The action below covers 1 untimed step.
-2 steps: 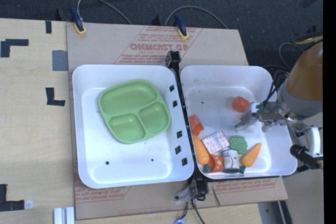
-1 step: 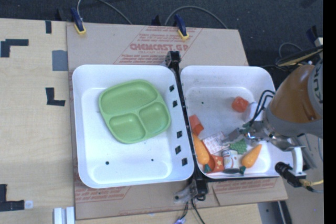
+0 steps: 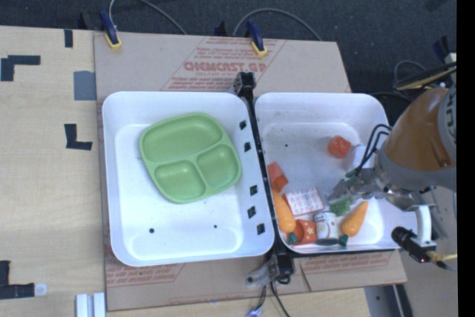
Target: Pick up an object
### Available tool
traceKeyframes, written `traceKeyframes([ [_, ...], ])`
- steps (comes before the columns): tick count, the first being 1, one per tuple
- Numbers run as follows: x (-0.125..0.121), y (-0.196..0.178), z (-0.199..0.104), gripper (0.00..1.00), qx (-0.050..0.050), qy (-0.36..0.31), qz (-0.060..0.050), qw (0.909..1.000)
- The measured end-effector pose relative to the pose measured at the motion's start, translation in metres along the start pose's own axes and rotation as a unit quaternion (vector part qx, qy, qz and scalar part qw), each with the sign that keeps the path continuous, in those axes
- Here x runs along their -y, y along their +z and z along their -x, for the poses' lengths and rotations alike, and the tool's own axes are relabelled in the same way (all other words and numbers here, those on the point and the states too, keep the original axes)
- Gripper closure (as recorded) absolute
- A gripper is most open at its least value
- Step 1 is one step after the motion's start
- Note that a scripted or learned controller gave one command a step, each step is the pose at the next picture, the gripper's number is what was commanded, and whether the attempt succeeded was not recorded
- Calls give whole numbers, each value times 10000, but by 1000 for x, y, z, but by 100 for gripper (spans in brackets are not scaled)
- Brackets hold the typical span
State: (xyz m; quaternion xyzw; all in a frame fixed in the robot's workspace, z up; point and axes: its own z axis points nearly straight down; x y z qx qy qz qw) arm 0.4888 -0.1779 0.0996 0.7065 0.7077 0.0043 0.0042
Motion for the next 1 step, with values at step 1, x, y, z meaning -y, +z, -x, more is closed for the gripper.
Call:
traceKeyframes([
  [1, -48, -113, -66, 100, 0, -6, -52, 10000],
])
